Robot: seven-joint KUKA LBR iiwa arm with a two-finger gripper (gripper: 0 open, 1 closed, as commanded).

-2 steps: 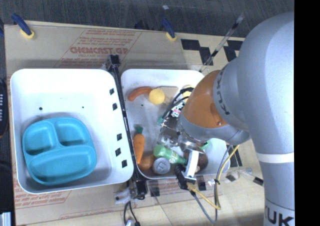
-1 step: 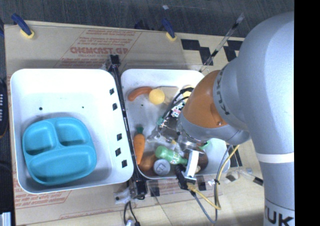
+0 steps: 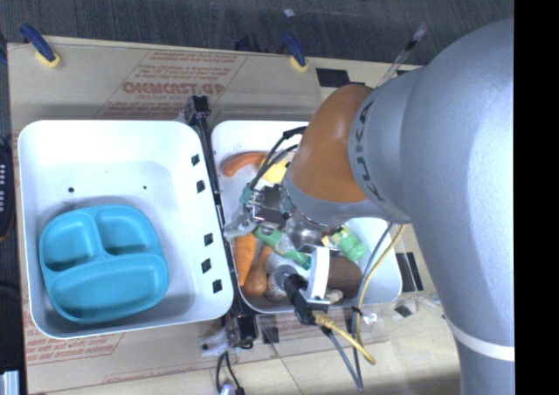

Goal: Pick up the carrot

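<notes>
Two shallow white bins (image 3: pixel 105 133) sit side by side on the table (image 3: pixel 113 70). We see the grey arm (image 3: pixel 454 166) covering most of the right bin (image 3: pixel 249 133). Its hand (image 3: pixel 255 225) hangs low there; we cannot tell whether it is open or closed. The long orange carrot (image 3: pixel 247 259) lies just beside it, partly hidden, near the bin's left wall.

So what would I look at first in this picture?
The huge grey arm with its orange band looms over the right bin, reaching in from the right. A bright blue divided plate lies in the near part of the left bin. An orange carrot lies just under the arm, along the right bin's left side.
</notes>
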